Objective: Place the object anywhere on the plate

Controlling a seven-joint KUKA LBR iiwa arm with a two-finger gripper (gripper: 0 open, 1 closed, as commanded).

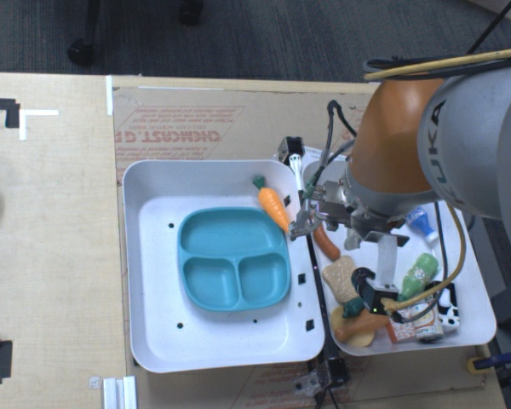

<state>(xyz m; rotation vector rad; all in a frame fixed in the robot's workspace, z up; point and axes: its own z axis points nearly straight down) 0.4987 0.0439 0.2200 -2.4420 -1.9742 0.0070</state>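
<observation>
The teal plate [234, 258] sits bare in the left bin [145, 313]. A toy carrot [274, 207] lies at the plate's upper right rim, near the gripper [311, 216]; whether that gripper grips anything, I cannot tell. Judgement: carry under way; next, release over the plate.

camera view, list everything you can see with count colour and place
bins: 2, white, side by side on the bench
plate: 1, teal, three compartments, in the left bin
carrot: 1, orange with green top, left bin, at the plate's upper right rim
sausage: 1, reddish, right bin
cracker: 1, tan, right bin
green bottle: 1, right bin
cardboard sheet: 1, brown, under the bins
arm: 1, grey with orange band, over the right bin
gripper: 1, at the divide between bins, beside the carrot
</observation>
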